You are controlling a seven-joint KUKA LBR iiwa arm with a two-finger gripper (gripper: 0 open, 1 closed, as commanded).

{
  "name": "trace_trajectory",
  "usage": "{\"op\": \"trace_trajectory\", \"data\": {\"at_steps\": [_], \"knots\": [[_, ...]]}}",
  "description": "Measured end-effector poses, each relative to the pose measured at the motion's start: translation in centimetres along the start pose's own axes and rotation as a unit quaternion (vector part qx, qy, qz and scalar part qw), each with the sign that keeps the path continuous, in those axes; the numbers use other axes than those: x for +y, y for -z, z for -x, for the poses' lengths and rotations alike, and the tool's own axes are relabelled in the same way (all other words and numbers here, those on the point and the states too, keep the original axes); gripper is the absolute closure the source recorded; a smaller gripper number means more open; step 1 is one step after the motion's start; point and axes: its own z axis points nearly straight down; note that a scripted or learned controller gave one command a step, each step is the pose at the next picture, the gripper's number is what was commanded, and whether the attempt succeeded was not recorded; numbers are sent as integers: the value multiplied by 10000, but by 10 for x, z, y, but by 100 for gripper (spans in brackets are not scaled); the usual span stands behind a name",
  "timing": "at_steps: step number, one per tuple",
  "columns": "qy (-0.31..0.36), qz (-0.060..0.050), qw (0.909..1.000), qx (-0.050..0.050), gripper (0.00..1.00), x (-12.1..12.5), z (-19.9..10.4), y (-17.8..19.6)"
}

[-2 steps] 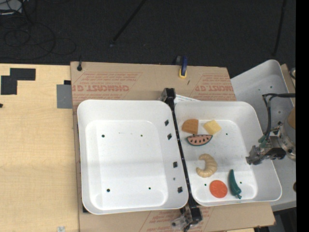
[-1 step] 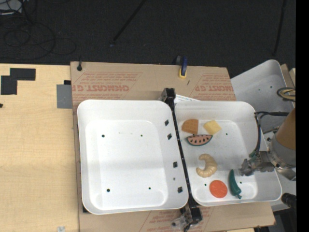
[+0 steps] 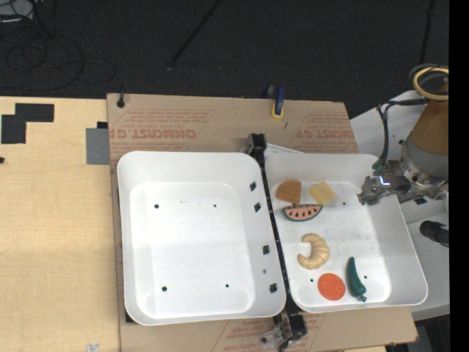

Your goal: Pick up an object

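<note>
The left bin (image 3: 190, 233) offers a wide bare floor, open to entry from above. In the right bin (image 3: 388, 233), obstacles cluster toward 9 o'clock of its floor: a brown toast piece (image 3: 289, 191) and a yellow block (image 3: 322, 193) near the 11 o'clock corner, a watermelon slice (image 3: 303, 212) just below them, a croissant (image 3: 314, 251) near the centre. At 6 o'clock sit an orange disc (image 3: 331, 287) and a green pepper (image 3: 356, 279), close together. The 3 o'clock strip stays bare. The gripper (image 3: 375, 189) hangs over the 1 o'clock rim. A black divider clamp (image 3: 265, 226) runs between the bins.

two bins (image 3: 146, 169) – six food toys (image 3: 314, 250)
</note>
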Motion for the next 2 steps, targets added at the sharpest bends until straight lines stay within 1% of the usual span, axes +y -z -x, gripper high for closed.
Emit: {"op": "trace_trajectory", "data": {"at_steps": [1, 2], "knots": [[-27, -71, 10000, 28, 100, -80, -14, -73], [8, 11, 10000, 3, 100, 50, -46, -9]]}}
